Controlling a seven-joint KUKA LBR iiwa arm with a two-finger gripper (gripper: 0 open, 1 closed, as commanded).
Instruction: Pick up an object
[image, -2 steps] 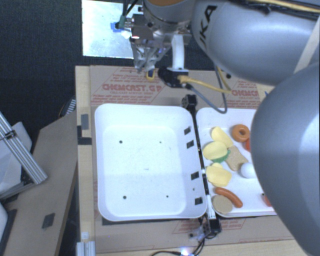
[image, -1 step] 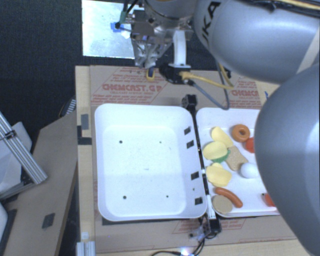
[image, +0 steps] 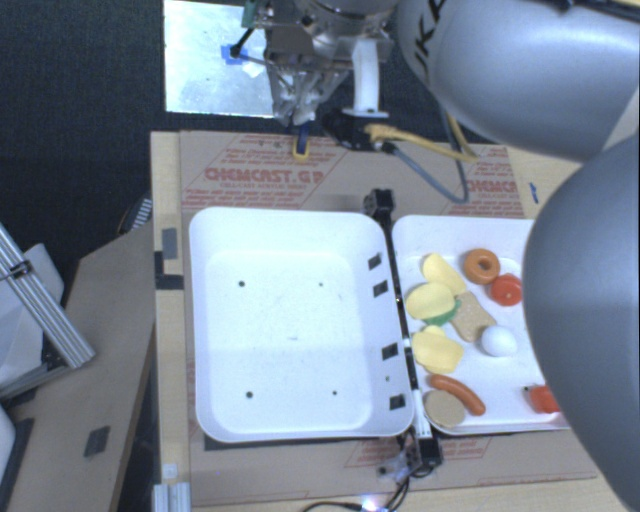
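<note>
My gripper (image: 300, 118) hangs high at the back of the view, over the cardboard behind the left bin (image: 215, 300). Its fingers taper together to a point and nothing sits between them. The toy foods lie in the right bin (image: 505, 425): a brown donut (image: 482, 265), a red tomato (image: 506, 290), three yellow pieces (image: 433, 300), a beige cracker (image: 471, 315), a white egg (image: 497, 341), a sausage (image: 459, 393), a tan disc (image: 445, 408) and a red piece (image: 543, 399). The grey arm (image: 585, 300) hides the bin's right part.
A black hinge strip (image: 395, 300) runs between the two bins. A small yellow tab (image: 300, 149) lies on the cardboard (image: 250, 175) just under the gripper. Yellow and grey cables (image: 430, 150) trail from the wrist. A metal rail (image: 40, 300) stands at far left.
</note>
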